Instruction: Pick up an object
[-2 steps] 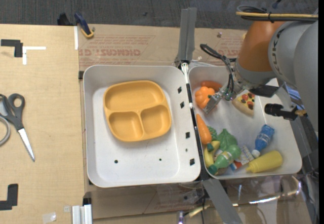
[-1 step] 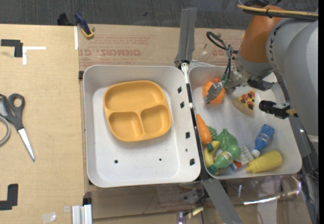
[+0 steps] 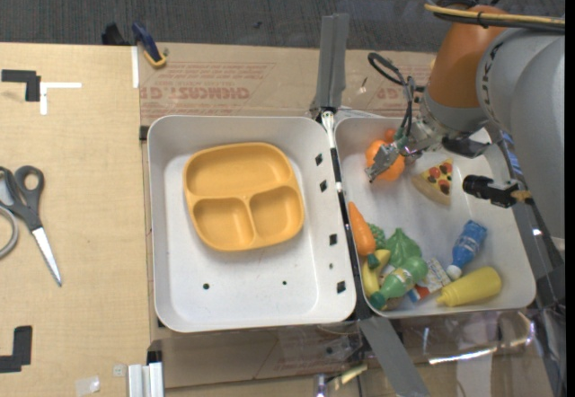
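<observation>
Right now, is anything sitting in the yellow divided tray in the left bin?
No. The yellow divided tray shows three bare compartments; the toys all lie in the right bin.

A: How is the light?
B: Bright and even from overhead, with soft shadows inside the white bins [image 3: 162,233].
A: Sharp?
B: Mostly; slightly grainy, with small toys indistinct.

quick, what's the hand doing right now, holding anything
Hand: shut on the orange toy at the far end of the right bin, with the toy between its fingers.
</observation>
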### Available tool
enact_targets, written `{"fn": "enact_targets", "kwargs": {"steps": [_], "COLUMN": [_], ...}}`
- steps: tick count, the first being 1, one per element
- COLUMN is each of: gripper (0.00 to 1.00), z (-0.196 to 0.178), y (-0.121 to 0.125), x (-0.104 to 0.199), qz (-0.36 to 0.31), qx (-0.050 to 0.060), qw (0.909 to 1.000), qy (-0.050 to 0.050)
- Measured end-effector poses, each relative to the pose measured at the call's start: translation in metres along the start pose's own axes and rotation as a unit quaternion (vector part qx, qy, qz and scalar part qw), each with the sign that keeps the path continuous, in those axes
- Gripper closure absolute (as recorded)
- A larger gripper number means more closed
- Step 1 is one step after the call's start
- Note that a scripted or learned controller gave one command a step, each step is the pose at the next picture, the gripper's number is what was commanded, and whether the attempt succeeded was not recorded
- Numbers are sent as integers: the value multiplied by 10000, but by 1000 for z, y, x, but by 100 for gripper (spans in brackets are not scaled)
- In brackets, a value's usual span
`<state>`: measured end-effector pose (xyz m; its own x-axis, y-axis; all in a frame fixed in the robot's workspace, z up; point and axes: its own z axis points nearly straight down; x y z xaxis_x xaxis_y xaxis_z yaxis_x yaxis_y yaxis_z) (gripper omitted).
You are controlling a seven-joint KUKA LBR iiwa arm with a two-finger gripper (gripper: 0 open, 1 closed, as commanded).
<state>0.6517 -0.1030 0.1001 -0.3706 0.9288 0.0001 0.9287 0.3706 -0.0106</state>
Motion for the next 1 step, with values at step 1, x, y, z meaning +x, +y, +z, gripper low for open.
{"fn": "enact_targets", "kwargs": {"steps": [1], "gripper": [100], "z": [-134], "y": [21], "x": [36], "qz": [490], "qx": [-53], "qw": [9988], "qy": [-11]}}
